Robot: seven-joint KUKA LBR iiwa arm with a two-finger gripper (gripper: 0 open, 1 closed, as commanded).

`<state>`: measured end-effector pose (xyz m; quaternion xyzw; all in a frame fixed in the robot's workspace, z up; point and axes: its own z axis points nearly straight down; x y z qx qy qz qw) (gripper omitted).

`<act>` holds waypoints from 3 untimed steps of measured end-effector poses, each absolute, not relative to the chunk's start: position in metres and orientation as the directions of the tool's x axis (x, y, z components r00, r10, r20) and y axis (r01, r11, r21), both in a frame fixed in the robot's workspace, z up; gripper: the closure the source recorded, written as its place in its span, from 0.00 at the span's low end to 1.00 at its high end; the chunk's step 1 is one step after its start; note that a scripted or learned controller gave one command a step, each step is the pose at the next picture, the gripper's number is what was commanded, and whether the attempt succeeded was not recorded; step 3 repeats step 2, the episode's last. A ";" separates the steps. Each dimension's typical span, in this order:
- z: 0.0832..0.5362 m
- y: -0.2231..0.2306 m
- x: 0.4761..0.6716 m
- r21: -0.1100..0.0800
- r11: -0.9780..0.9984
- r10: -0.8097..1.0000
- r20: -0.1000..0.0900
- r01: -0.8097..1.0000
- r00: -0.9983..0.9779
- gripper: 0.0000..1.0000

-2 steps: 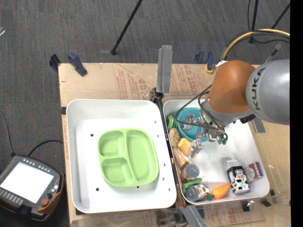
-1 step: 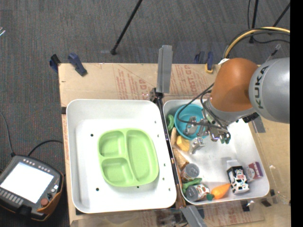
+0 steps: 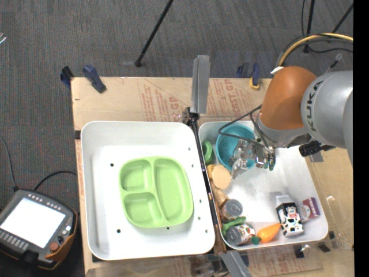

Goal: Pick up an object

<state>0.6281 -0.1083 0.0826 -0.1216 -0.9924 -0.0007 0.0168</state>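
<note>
Right of centre: pincer [image 3: 252,157] hangs over teal bowl [image 3: 233,144].
Grip state cannot be told; likely lining up a grasp.

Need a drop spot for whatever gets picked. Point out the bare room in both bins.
Left bin: bare white all round the green divided plate. Right bin: a free patch mid-floor, between the hand, the small cow-print carton and the can. Its left edge and front corner are crowded.
</note>
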 end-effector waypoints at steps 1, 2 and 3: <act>0.089 -0.105 0.621 -0.003 0.758 0.652 0.007 0.652 -0.758 1.00; 0.249 -0.086 0.636 0.009 0.787 0.617 -0.014 0.617 -0.787 1.00; 0.249 -0.086 0.636 0.009 0.787 0.617 -0.014 0.617 -0.787 1.00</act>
